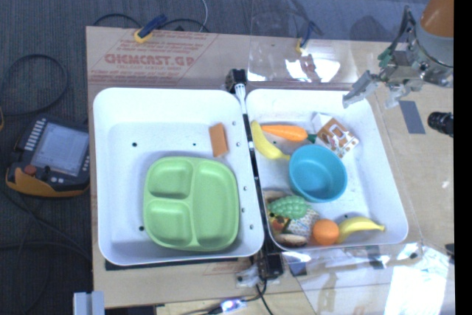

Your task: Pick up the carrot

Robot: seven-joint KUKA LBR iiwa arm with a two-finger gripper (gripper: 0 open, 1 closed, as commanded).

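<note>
Camera view, read from the near edge: a banana (360, 226), an orange (324, 232) and a green leafy toy (290, 206) are crowded at the front of the right bin (389, 192), with a blue bowl (317, 172) just behind them. Further back the carrot (284, 132) is seen lying flat along the bin floor, its thick end touching a second banana (266, 142) and its leafy end close to a small patterned box (338, 136). It is judged light, rigid and smooth, probably plastic, so some slipping is to be expected; a grasp across the thick middle is favoured, away from the banana. In the left bin (110, 158) a green divided plate (192, 202) and an orange block (217, 139) are seen. Beyond the far rim, well apart from the carrot, the gripper (369, 88) is held with fingers spread and nothing between them.
</note>
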